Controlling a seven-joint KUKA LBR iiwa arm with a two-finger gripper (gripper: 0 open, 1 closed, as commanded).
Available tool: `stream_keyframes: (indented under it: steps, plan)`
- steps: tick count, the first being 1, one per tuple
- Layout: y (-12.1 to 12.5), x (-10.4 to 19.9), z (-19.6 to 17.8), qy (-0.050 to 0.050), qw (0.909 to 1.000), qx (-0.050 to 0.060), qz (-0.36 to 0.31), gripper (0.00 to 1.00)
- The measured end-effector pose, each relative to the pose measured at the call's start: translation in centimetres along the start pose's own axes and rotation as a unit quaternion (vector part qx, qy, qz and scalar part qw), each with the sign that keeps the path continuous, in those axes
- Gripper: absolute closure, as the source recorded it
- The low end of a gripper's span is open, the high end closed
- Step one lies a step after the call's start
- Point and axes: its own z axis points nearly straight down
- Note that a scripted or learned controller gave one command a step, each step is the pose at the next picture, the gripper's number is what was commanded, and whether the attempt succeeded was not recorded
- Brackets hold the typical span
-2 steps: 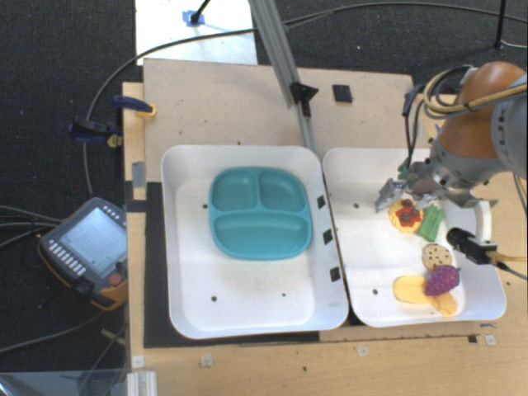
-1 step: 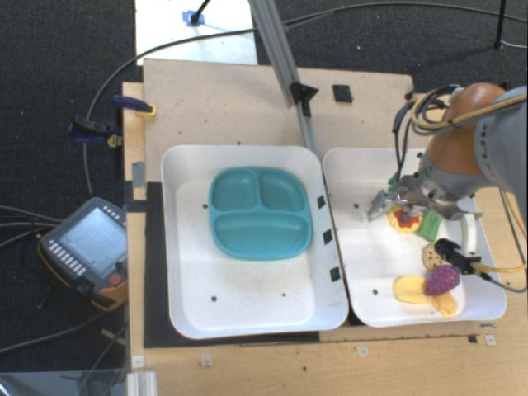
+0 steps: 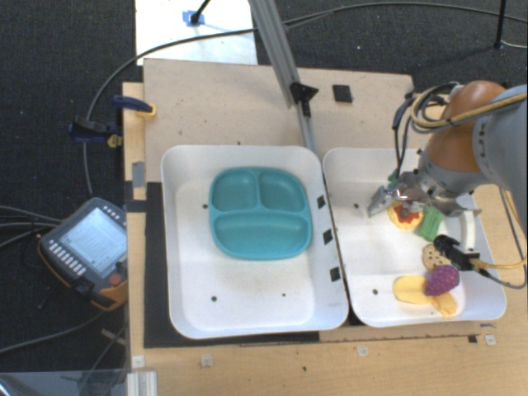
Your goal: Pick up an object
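We count two white bins on the counter (image 3: 247, 97), side by side. The left bin (image 3: 190, 287) holds one teal divided plate (image 3: 260, 213) with three compartments. The right bin (image 3: 363, 262) holds a small cluster of toy foods along its right side: one red and yellow piece (image 3: 406, 215), one green piece (image 3: 430, 222) touching it, one tan cookie-like disc (image 3: 431, 256), one purple grape bunch (image 3: 441, 280), and one yellow piece (image 3: 412, 289) lying partly under the grapes. The tool (image 3: 394, 200) sits low in the right bin, just above the red and yellow piece and apparently touching it; we cannot tell how far it is open, nor whether anything is gripped. One handheld pendant (image 3: 87, 250) lies off the counter to the left.
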Motion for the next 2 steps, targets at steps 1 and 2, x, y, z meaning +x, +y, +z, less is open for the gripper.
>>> stream_keyframes:
  steps: [1, 2]
  plan:
    - [0.4, -0.3, -1.4, -0.004, 1.0, -0.009, 0.001, 1.0]
    - [0.4, -0.8, -7.8, 0.002, 1.0, 0.006, 0.0, 1.0]
